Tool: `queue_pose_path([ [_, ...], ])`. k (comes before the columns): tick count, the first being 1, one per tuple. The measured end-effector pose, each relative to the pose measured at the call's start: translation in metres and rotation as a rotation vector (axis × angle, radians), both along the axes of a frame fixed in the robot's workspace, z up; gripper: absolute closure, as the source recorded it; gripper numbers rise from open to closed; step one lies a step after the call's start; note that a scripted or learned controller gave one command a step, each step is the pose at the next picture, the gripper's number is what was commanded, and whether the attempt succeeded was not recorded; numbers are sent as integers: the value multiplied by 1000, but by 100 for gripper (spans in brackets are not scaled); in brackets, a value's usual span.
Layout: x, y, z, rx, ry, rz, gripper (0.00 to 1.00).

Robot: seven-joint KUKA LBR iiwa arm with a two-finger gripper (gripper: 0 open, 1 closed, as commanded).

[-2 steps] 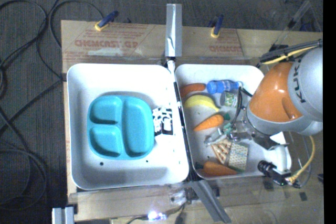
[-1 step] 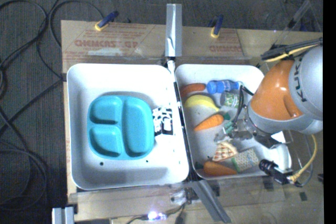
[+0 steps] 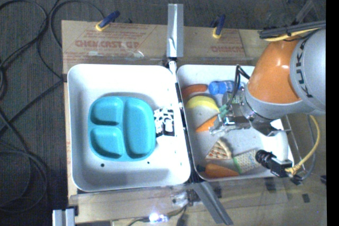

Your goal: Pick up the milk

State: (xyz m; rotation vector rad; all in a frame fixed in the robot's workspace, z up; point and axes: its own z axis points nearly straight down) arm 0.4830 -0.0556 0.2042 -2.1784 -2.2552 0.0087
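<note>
Two shallow white plastic bins point(image 3: 79, 114) sit side by side on the tabletop. The left one holds one turquoise three-compartment tray point(image 3: 123, 127) and, at its 3 o'clock, one small black-and-white milk carton point(image 3: 164, 121) against the wall. The hand point(image 3: 229, 118) hovers in the right bin over one orange carrot point(image 3: 206, 125); I cannot tell its opening.
</note>
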Motion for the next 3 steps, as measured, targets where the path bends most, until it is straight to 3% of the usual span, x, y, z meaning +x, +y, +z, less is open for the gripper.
queue_pose_path([
  [1,0,0,0,0,0,0,0],
  [2,3,-46,-116,1,-14,34,0],
  [3,1,-53,68,-3,-2,83,0],
])
